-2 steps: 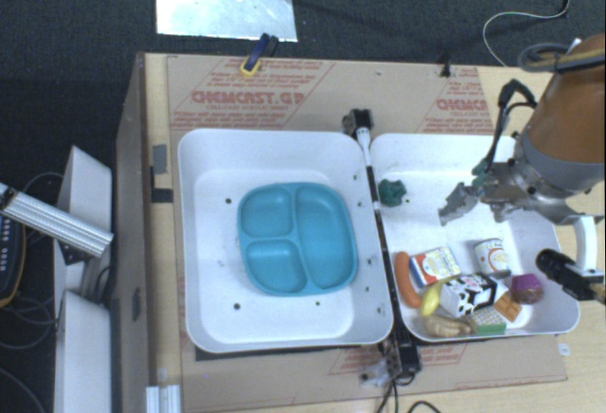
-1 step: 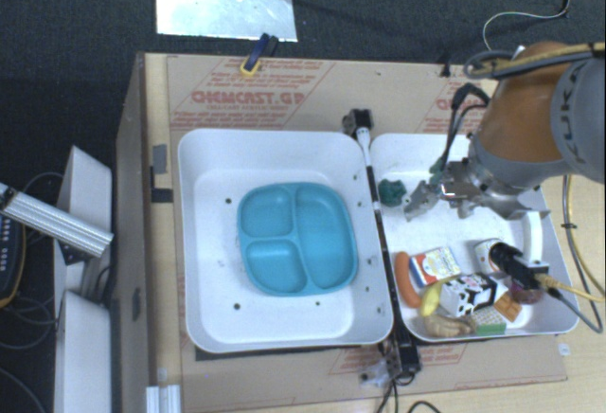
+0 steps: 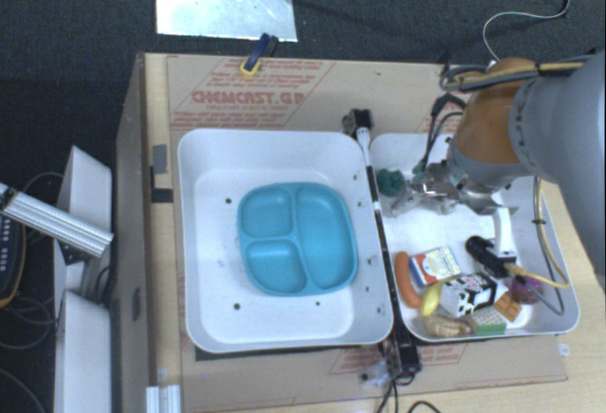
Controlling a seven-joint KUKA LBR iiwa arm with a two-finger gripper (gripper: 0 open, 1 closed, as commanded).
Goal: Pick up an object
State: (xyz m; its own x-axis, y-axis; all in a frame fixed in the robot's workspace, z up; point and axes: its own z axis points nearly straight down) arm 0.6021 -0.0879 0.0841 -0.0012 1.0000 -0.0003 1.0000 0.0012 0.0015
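Observation:
My gripper (image 3: 405,196) is low over the back left part of the right bin (image 3: 559,321), pointing toward the divider between the bins. A small dark green object (image 3: 389,181) lies just beside its tip, touching or nearly touching it; I cannot tell whether the object is between the fingers. Along the front of this bin lie an orange-red sausage (image 3: 405,278), a white and red card (image 3: 437,264), a yellow banana-like piece (image 3: 431,299) and a black and white toy (image 3: 466,296).
The left bin (image 3: 204,241) holds a blue divided plate (image 3: 296,238). More small items crowd the right bin's front right corner: a purple piece (image 3: 524,288), an orange block (image 3: 508,308) and a tan piece (image 3: 445,328). The grey arm (image 3: 554,122) spans the bin's back right.

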